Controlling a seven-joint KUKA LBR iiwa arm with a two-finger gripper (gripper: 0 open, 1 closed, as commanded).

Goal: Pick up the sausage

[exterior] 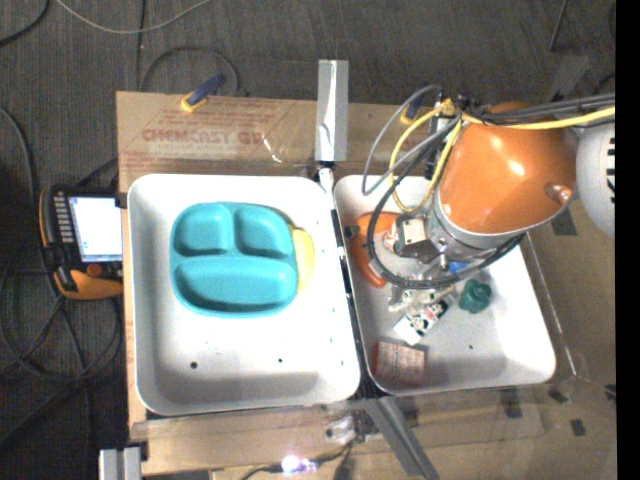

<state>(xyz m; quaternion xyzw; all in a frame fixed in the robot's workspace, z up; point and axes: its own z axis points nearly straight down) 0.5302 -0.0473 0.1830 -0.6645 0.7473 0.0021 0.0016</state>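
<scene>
Camera view: arm low in the right bin (520, 353), hand (415, 303) state unclear, reaching stage; next, close on the sausage.

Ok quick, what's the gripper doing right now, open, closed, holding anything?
Gripper: cannot be told; it is down in the right bin, hidden under the arm's wrist.
</scene>
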